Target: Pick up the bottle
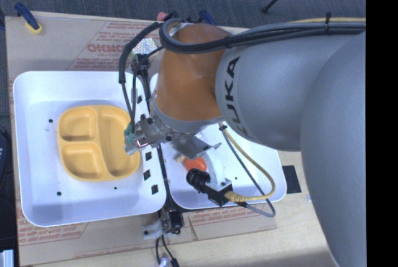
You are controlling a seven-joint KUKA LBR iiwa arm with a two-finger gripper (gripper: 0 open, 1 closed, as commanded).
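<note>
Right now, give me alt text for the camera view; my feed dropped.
The grey arm with its orange band hangs low over the right bin, hiding most of it; a small orange-red object, perhaps the bottle, peeks out beneath it. The left bin holds a yellow divided tray.

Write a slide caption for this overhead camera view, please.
Robot arm leans over the right bin; a yellow divided tray lies in the left bin.

Yellow divided plate [96, 142] — smooth, matt plastic; the white bin [36, 196] holding it — glossier plastic, on printed brown cardboard [87, 51].
</note>
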